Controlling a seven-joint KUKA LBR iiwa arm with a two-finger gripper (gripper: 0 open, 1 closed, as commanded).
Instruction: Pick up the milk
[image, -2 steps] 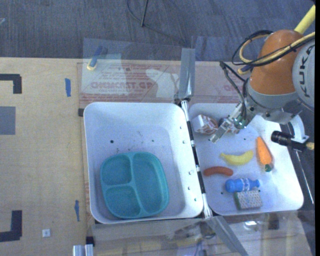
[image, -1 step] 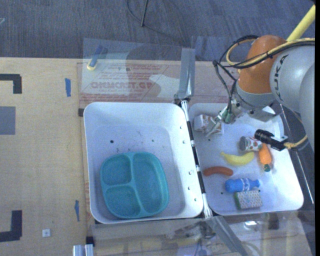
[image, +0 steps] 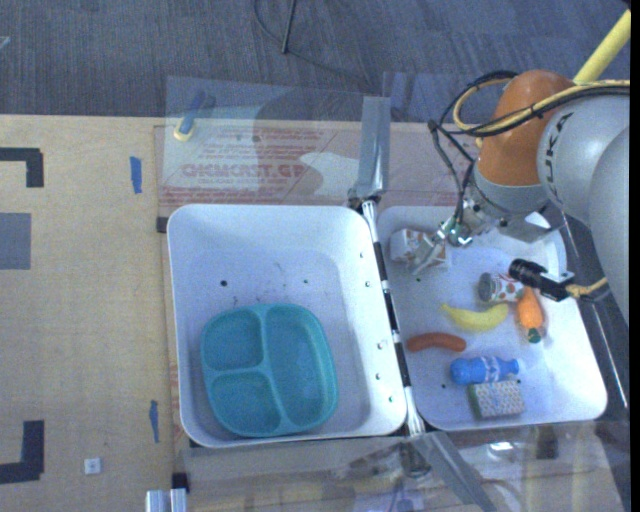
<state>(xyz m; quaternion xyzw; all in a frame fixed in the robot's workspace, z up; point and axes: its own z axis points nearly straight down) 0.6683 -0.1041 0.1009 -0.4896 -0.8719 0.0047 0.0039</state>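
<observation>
A small white and grey carton (image: 405, 243), which I take for the milk, lies in the far left corner of the right bin (image: 580, 400). My gripper (image: 428, 256) hangs low just right of it, reaching down from the orange-banded wrist. Its fingers are spread open, with the tips beside the carton and nothing between them. A blue bottle with a white label (image: 483, 370) lies on its side near the front of the same bin, well away from the gripper.
The right bin also holds a small can (image: 490, 288), a banana (image: 476, 317), a carrot (image: 530, 313), a sausage (image: 435, 343) and a green block (image: 497, 400). A teal divided plate (image: 268, 370) sits in the left bin (image: 270, 235).
</observation>
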